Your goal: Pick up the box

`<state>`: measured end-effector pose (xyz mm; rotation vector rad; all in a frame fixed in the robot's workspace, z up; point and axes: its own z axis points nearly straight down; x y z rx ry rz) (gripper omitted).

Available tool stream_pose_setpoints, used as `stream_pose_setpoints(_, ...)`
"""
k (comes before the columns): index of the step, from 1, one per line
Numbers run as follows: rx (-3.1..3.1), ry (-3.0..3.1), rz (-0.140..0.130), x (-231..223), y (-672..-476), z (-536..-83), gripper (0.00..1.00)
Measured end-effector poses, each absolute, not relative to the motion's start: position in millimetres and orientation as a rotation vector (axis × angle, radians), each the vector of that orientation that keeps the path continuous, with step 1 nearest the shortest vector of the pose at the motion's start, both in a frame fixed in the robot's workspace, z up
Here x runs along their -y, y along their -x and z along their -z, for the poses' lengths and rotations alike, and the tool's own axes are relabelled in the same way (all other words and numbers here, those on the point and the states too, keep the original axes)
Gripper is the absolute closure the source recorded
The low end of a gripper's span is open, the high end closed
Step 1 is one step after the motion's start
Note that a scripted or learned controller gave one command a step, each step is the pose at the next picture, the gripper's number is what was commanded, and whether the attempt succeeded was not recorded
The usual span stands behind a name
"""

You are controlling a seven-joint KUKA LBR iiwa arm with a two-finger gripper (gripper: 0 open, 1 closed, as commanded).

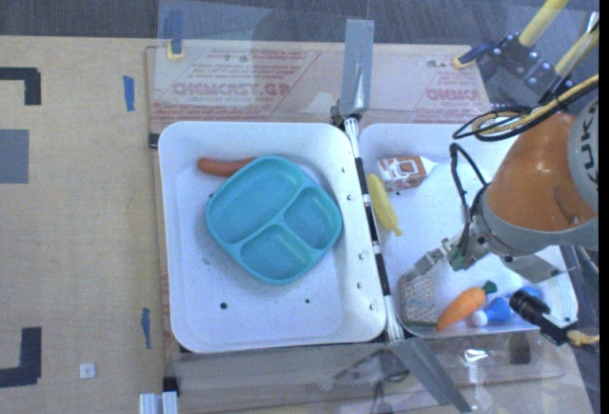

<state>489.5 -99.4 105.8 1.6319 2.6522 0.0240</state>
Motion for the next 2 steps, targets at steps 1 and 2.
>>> stream_pose_setpoints(1,-2.714,-1.535,-0.024,96.4,-489.4,-94.9,0.0)
stream_pose_setpoints(2,-2.738,-1.489,-0.021,96.5,-489.3,-94.6,0.0)
